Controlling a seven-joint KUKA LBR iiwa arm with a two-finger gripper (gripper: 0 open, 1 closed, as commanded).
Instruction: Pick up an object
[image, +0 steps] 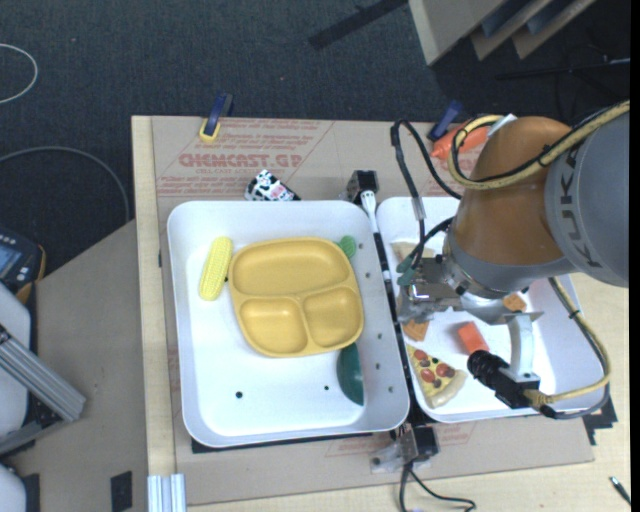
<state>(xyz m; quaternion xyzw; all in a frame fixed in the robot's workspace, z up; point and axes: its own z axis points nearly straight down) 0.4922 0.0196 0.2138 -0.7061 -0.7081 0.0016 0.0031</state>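
My gripper (418, 292) hangs low over the left part of the right bin (580, 345), close to the wall between the two bins. Just below it lies a small orange wedge (415, 329). A toy pizza slice (437, 374) rests nearer the front of that bin, and an orange block (472, 337) lies to the right of the wedge. The arm's bulky wrist hides much of the bin's far half. I see nothing held by the gripper.
The left bin (195, 330) holds a yellow divided plate (295, 295), a corn cob (214, 267) and a dark green piece (350, 373) at the plate's front right. A small black-and-white toy (268, 187) lies on the bench behind the left bin.
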